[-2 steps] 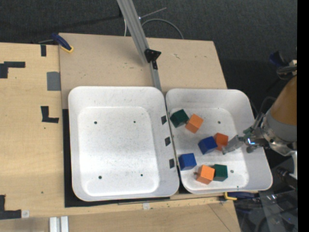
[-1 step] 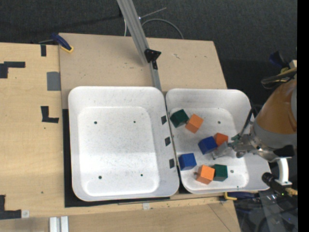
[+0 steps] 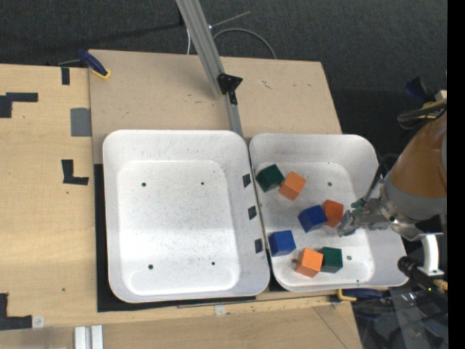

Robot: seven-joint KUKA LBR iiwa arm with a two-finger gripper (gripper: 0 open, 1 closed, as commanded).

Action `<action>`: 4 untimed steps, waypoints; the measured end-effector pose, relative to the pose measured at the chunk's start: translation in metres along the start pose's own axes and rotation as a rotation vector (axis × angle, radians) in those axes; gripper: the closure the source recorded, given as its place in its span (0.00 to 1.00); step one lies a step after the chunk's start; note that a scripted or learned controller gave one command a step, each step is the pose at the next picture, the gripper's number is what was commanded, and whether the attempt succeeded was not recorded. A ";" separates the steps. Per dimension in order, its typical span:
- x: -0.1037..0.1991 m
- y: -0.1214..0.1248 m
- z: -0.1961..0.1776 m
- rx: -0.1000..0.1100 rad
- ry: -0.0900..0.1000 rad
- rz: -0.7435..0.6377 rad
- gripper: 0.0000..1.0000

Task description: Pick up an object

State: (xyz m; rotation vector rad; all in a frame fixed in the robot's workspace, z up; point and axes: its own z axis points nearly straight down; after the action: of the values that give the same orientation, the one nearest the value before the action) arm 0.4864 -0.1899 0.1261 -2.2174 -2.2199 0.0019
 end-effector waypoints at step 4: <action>0.058 0.030 -0.118 -0.002 -0.001 -0.005 1.00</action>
State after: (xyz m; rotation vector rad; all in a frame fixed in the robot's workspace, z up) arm 0.5165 -0.1325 0.2446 -2.2141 -2.2268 0.0009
